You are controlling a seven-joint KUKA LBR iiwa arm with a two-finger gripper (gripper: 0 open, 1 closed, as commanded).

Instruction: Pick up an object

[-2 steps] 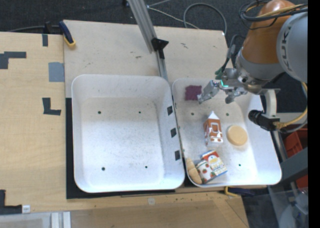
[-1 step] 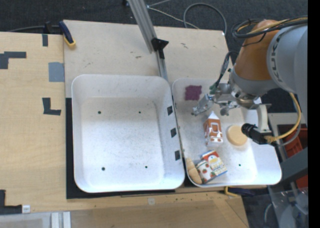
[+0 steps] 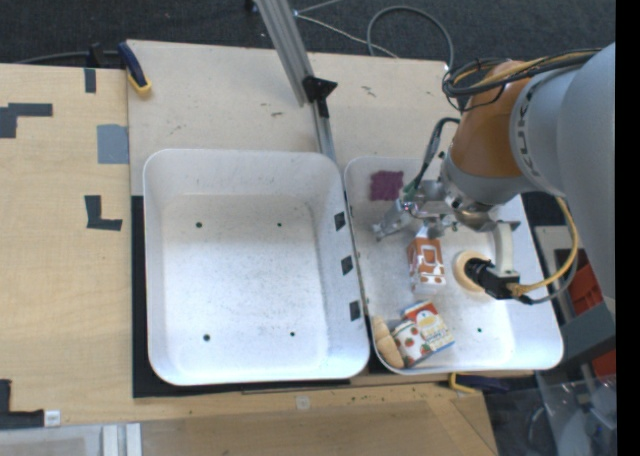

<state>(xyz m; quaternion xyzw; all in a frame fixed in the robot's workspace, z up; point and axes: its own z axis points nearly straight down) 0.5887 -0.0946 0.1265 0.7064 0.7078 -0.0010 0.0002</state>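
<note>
The arm comes in from the right of the frame, and its end effector (image 3: 425, 216) hangs low over the right bin (image 3: 535, 339), just above a small orange-and-white carton (image 3: 428, 262) that lies near the bin's middle. Whether the end effector is apart or together I cannot tell; the wrist covers it, and nothing is visibly clamped in it.

The carton looks the likeliest thing to take. It is probably light and fairly stiff, with a smooth printed skin that may slip, so a hold across its narrow sides near the middle seems safest; too hard a squeeze could dent it.

Other candidates share that bin: a second printed box (image 3: 424, 331) at the lower edge, touching a tan bread-like piece (image 3: 387, 344), a purple square (image 3: 386, 185) toward the upper left corner, likely soft and flat and hard to pinch, and a pale ring-shaped object (image 3: 470, 271) just right of the carton. The left bin (image 3: 160, 244) sits alongside on the tabletop (image 3: 60, 244).
</note>
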